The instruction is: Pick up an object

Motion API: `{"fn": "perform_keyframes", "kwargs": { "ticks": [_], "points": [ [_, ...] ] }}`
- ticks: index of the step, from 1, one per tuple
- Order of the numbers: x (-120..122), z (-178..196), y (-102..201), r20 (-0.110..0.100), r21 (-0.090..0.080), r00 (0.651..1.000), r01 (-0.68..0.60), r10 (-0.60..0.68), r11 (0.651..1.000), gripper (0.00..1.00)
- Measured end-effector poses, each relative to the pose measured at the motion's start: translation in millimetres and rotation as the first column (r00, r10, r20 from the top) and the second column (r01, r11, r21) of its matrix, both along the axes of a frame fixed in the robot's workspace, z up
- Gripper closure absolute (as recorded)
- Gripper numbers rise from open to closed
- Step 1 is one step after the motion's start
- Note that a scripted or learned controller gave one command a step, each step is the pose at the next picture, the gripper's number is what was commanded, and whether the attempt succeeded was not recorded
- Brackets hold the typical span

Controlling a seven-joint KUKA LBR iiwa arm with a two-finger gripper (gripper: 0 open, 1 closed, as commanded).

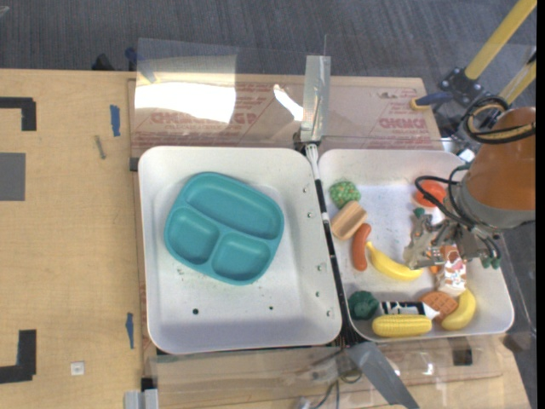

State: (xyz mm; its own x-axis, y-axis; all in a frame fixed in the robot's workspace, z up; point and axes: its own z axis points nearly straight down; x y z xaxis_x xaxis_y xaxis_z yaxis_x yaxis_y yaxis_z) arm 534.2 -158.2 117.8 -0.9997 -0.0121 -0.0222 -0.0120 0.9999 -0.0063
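Observation:
The right bin (498,326) holds several toy foods: a green broccoli (344,192), a hot dog bun (347,221), a red sausage (361,245), a yellow banana (392,265), a dark green vegetable (364,303), a corn cob (402,324), an orange waffle (438,302), a second yellow fruit (462,310) and a red-orange piece (428,192). My gripper (431,245) hangs low in this bin, just right of the banana's end and above a small red-and-white piece (454,272). Nothing shows plainly held.
The left bin (162,313) carries a teal divided plate (224,227). A clear divider wall (316,100) rises behind the bins' shared edge. The orange-banded arm (507,173) covers the right bin's far right side. Yellow struts (502,28) stand at the top right.

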Motion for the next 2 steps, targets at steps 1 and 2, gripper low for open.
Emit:
{"fn": "perform_keyframes", "kwargs": {
  "ticks": [1,2],
  "points": [
    [-1,-1,0,-0.002,0.001,1.000,0.000,0.000,1.000,0.00],
    [19,-29,-8,-0.013,0.007,0.993,0.118,-0.118,0.993,0.00]
  ]
}}
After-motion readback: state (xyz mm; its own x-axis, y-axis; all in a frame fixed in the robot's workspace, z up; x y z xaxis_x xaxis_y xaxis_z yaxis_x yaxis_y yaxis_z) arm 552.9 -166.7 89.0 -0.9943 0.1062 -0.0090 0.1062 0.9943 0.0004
